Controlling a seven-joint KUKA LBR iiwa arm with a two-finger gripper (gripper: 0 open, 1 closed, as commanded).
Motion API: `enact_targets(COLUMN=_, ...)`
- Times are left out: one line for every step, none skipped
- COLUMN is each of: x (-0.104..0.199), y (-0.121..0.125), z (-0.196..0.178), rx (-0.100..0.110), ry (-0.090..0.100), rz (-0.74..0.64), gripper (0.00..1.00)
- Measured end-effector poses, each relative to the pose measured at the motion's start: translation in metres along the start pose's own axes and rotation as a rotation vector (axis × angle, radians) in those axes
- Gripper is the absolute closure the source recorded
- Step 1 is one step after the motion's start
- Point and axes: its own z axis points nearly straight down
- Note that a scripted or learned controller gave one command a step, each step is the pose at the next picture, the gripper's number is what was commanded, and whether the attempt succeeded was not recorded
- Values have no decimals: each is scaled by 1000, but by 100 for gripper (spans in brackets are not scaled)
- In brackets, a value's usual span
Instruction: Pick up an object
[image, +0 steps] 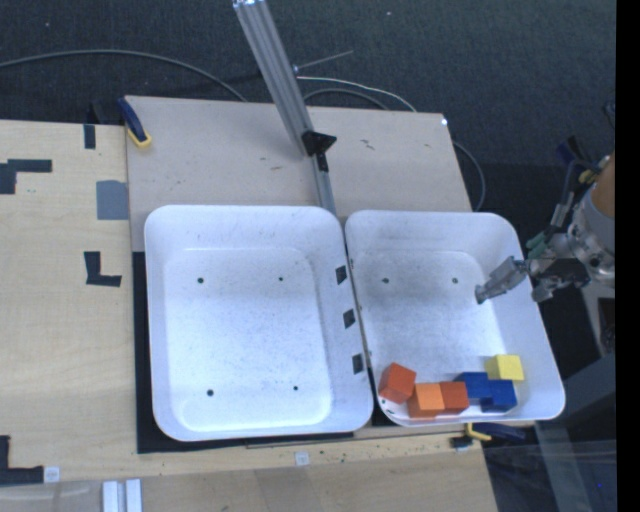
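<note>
Several blocks lie along the front edge of the right bin (430, 235): a red-orange cube (398, 381), an orange block (430, 399), a blue block (488, 391) and a small yellow cube (506, 367) on the blue one's far side. My gripper (518, 288) hangs over the right bin's right rim, well behind the blocks. Its two fingers are spread apart, one finger (496, 283) pointing left into the bin, and nothing sits between them.
The left bin (160, 330) stands beside the right one, with dark clips along their shared wall. A slanted metal rail (283, 75) rises behind the bins. Cables run across the dark floor at the back.
</note>
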Motion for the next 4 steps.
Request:
enact_targets(x=95, y=-15, z=-25, rx=-1, ry=3, rz=-9, gripper=0)
enact_targets(x=91, y=-15, z=-33, rx=1, ry=0, rz=-3, gripper=100)
enact_targets(x=65, y=-9, z=79, rx=10, ry=0, rz=2, gripper=100)
enact_targets(x=69, y=63, z=88, rx=-1, ry=0, rz=-3, gripper=100)
